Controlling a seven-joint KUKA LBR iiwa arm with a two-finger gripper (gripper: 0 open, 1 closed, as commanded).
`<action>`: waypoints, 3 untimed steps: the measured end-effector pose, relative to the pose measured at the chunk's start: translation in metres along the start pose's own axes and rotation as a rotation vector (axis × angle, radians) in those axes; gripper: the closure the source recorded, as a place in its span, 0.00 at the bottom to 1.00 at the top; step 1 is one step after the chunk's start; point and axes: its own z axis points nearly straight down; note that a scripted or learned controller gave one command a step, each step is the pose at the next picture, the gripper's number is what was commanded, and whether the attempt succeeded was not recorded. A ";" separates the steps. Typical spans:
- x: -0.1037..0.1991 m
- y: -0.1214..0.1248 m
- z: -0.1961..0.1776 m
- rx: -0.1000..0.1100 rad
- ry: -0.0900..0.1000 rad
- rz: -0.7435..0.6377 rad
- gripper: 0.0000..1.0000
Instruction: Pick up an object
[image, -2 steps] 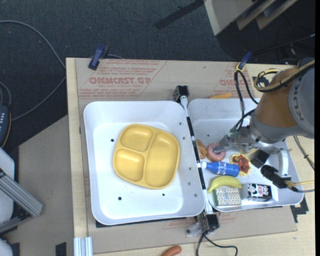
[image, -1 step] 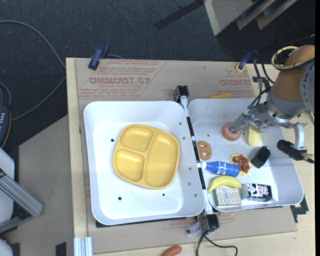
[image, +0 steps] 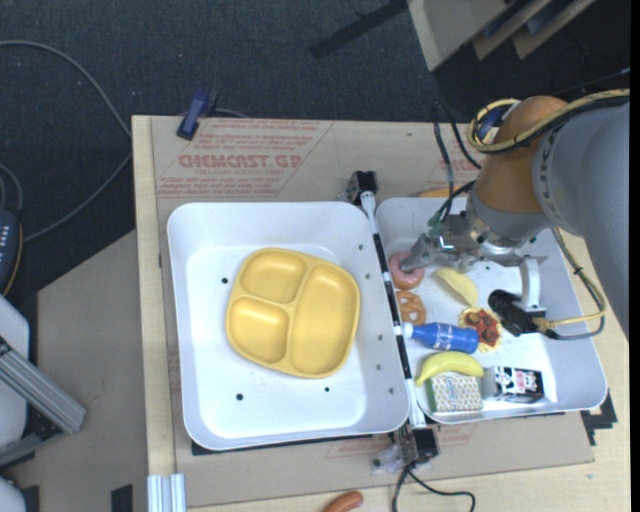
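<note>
Grey arm (image: 590, 170) with an orange band (image: 510, 170) above the wrist sits highest in the scene, reaching in from the right over the right-hand shallow white bin (image: 590, 372).

Two-finger gripper (image: 441, 250) is down at that bin's far left part. Its tip is a tangle of metal and cable, so I cannot tell whether it is open or closed, or whether anything is held.

Just beside the gripper, toward the divider: a pink ring-shaped toy (image: 404, 268). Next to the ring on its near side: a small brown pretzel-shaped piece (image: 410, 301). Right of those: a pale yellow curved piece (image: 459, 288).

Further toward the near edge:
- a blue bottle with a white cap (image: 441, 337), lying on its side
- a small red-brown lump (image: 484, 326), right of the bottle
- a yellow banana (image: 447, 365), touching the bottle's near side
- a tan block (image: 457, 394), at the near rim
- a black-and-white packet (image: 519, 382), right of the block

Left-hand shallow white bin (image: 200, 300) holds a yellow three-compartment plastic plate (image: 293, 312) lying flat in its middle. Both bins rest on a brown board with red print (image: 240, 158).
</note>
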 end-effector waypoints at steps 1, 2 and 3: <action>-0.032 -0.030 0.000 0.002 0.000 0.001 0.00; -0.030 -0.029 -0.011 -0.001 0.004 0.001 1.00; 0.045 -0.027 -0.126 0.007 0.002 -0.001 1.00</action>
